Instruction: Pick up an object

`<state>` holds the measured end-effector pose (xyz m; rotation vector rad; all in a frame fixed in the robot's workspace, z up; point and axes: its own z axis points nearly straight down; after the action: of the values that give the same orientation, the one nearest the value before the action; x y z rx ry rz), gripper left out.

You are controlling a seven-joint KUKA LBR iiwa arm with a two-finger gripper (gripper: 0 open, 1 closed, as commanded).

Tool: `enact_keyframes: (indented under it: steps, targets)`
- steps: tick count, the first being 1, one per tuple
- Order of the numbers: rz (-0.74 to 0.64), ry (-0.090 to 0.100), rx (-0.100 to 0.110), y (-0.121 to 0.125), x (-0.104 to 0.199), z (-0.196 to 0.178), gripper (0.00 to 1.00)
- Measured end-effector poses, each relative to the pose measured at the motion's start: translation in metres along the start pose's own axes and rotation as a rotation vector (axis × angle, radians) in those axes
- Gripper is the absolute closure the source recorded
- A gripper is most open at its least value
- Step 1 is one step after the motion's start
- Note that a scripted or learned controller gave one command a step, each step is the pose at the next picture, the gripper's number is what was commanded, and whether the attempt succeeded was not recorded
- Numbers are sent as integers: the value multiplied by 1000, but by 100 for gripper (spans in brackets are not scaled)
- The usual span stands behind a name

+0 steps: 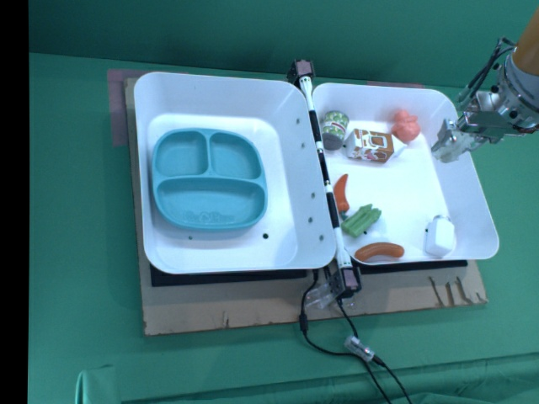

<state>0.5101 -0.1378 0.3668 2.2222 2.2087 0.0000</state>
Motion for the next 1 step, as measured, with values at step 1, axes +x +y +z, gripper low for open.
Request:
enact_keyframes:
  steps: [1]
  targets:
    - [-2, 2, 0, 26, 41, -4, 100]
